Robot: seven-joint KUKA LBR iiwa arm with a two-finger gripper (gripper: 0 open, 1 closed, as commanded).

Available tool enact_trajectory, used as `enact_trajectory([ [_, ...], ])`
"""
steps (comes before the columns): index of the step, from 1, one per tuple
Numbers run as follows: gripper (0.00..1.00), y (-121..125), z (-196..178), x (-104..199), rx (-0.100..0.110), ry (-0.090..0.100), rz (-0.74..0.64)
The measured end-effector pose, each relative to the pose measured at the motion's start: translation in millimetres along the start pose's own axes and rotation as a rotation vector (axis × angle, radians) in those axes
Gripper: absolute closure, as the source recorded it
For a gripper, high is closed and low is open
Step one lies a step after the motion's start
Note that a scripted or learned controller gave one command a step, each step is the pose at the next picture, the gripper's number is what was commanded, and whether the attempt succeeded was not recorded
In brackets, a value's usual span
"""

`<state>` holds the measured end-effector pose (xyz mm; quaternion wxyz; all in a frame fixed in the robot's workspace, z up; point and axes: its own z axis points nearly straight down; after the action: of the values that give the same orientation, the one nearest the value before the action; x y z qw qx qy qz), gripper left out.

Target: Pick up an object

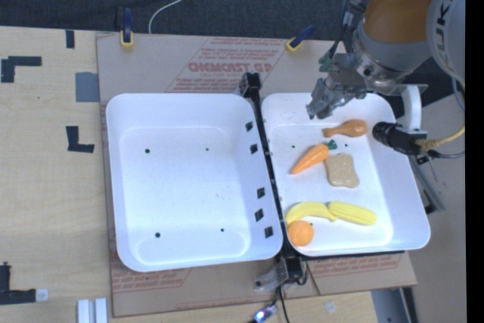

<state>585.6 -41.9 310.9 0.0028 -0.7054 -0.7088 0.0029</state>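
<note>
Gripper: over right bin far end, jaw state can't tell.
Nearest: chicken drumstick, carrot.

We count two white bins, the left bin and the right bin, and in the right one six items: one drumstick, one carrot, one bread slice, one banana, one corn cob and one orange.
</note>
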Motion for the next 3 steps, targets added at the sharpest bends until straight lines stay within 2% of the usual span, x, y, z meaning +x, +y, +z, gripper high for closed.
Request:
enact_trajectory([
  [3,1.0,0.1,-28.0,1.2,0.004,0.0,-0.003],
])
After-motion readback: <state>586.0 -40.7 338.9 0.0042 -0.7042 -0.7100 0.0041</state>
